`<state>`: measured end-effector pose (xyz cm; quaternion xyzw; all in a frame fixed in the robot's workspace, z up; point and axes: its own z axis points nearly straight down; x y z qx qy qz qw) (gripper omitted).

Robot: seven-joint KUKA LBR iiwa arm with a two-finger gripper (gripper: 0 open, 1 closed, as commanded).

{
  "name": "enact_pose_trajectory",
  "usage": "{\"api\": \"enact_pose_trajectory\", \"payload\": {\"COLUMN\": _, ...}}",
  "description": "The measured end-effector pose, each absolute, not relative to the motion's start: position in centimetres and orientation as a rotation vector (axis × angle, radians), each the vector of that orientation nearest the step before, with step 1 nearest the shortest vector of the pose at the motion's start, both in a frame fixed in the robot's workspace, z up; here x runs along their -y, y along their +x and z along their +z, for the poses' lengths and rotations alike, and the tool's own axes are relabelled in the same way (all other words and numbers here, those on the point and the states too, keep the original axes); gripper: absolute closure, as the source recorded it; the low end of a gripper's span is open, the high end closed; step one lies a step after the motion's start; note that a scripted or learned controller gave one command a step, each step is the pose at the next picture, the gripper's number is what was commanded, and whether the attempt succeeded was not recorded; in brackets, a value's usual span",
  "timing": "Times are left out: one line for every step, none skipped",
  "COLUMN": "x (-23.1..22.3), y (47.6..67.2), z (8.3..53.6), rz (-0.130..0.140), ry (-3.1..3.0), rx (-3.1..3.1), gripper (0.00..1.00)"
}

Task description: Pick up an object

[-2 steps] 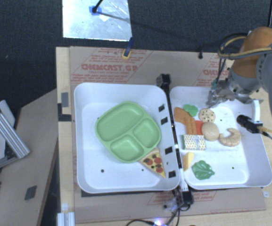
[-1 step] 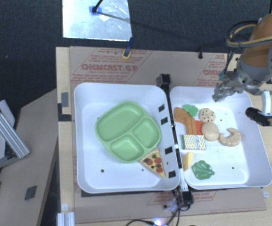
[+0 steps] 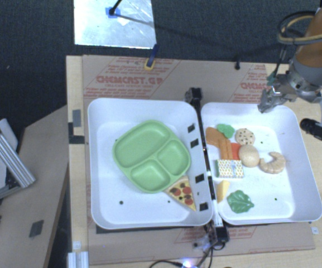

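The right bin (image 3: 294,205) holds toy food: a cookie (image 3: 244,136), a beige bun (image 3: 249,156), a croissant (image 3: 273,162), an orange hot dog (image 3: 220,142), a green leaf (image 3: 225,130), a checkered block (image 3: 230,168), a yellow piece (image 3: 222,190) and a dark green leaf (image 3: 240,201). A pizza slice (image 3: 182,194) lies in the left bin (image 3: 105,205), by the green divided plate (image 3: 151,156). My gripper (image 3: 267,103) hangs over the right bin's back rim, apart from every object, with nothing seen in it.
Both bins rest on a cardboard sheet (image 3: 127,74) on the bench. A black clip strip (image 3: 201,149) runs along the seam between the bins. A shiny foil sheet (image 3: 114,14) lies behind, and metal rails (image 3: 1,149) stand at the far left.
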<state>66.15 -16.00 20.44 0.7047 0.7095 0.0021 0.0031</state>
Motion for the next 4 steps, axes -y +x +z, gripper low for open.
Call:
{"api": "enact_pose_trajectory", "payload": {"x": 16.0, "y": 66.3, "z": 22.6, "rz": 0.004, "ry": 2.211, "rx": -2.227, "gripper": 1.0}}
{"api": "enact_pose_trajectory", "payload": {"x": 9.9, "y": 64.7, "z": 22.4, "rz": 0.003, "ry": 2.211, "rx": -2.233, "gripper": 1.0}}
{"api": "enact_pose_trajectory", "payload": {"x": 5.0, "y": 61.8, "z": 23.2, "rz": 0.003, "ry": 2.211, "rx": -2.232, "gripper": 1.0}}
{"api": "enact_pose_trajectory", "payload": {"x": 3.6, "y": 61.7, "z": 23.4, "rz": 0.002, "ry": 2.213, "rx": -2.23, "gripper": 1.0}}
